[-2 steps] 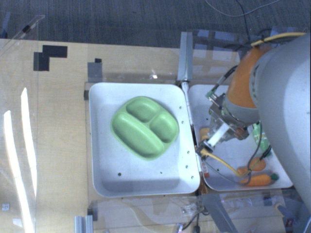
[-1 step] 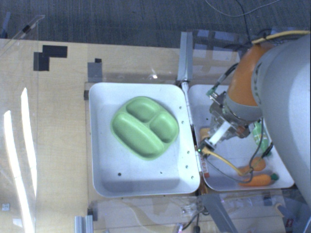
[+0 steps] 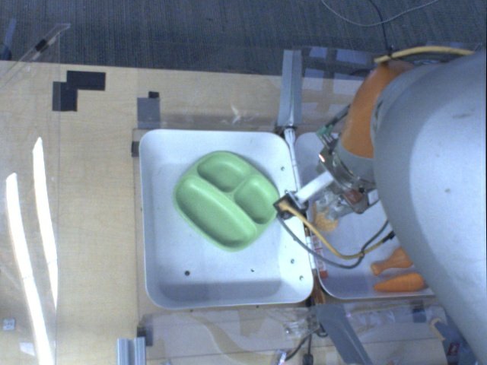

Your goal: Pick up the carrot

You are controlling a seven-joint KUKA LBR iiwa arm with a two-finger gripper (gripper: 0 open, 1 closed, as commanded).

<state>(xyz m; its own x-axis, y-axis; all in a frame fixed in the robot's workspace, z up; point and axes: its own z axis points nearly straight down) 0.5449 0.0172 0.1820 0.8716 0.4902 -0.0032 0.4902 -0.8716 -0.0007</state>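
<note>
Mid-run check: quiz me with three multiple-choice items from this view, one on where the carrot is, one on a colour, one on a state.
1. Where is the carrot?
A. on the plate
B. in the right bin, near its front edge
C. on the bench outside both bins

2. What colour is the divided plate in the left bin?
A. green
B. red
C. blue

3. How does the carrot stand with the gripper?
A. clamped between its fingers
B. lying on the bin floor, apart from it
C. hanging from the yellow cable

Key: 1 B, it lies low in the right bin; 2 A, the plate is light green; 3 B, bare floor separates them.
</note>
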